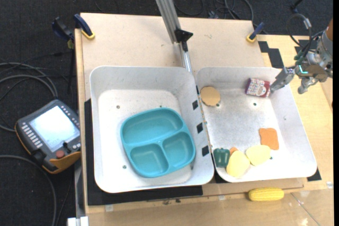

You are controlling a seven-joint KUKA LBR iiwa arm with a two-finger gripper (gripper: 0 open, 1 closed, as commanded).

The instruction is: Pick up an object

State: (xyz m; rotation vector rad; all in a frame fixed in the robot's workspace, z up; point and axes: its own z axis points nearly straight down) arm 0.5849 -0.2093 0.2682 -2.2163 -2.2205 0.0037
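Small carton (258,87) lying flat, long axis left-right, fingers (282,78) spread beside it

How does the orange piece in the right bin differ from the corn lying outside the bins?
The orange piece is flat and roughly square; the corn is long and rounded. The orange piece is orange, the corn yellow. The orange piece lies inside the right bin; the corn lies on the bench, in front of that bin. Both rest untouched.

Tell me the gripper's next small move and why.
Probably shift the gripper a little leftward and down over the small red packet. The open fingers hang at the right bin's far right rim, and that packet lies nearest, apart from other items.
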